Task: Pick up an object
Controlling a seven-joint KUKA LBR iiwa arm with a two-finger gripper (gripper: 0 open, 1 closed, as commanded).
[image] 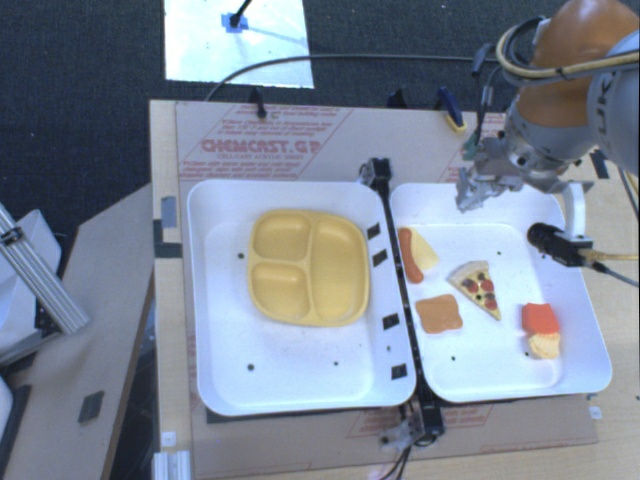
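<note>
Hovering over the far edge of the right bin [590,368], the end effector [472,200] hangs near that bin's far left corner, with nothing seen between its tips; whether it is spread or pressed together cannot be told from this angle. The grey arm [575,78] with its orange band reaches in from the table's right side. Inside the right bin lie a hot dog [410,256] on a pale yellow wedge against the left wall, a pizza slice [478,288] near the middle, a brown toast-like piece [438,314] just beside it toward the near edge, and an orange-and-yellow block [541,330] close to the right wall. The left bin [215,368] holds a yellow divided plate [305,268] lying flat near its centre.
</note>
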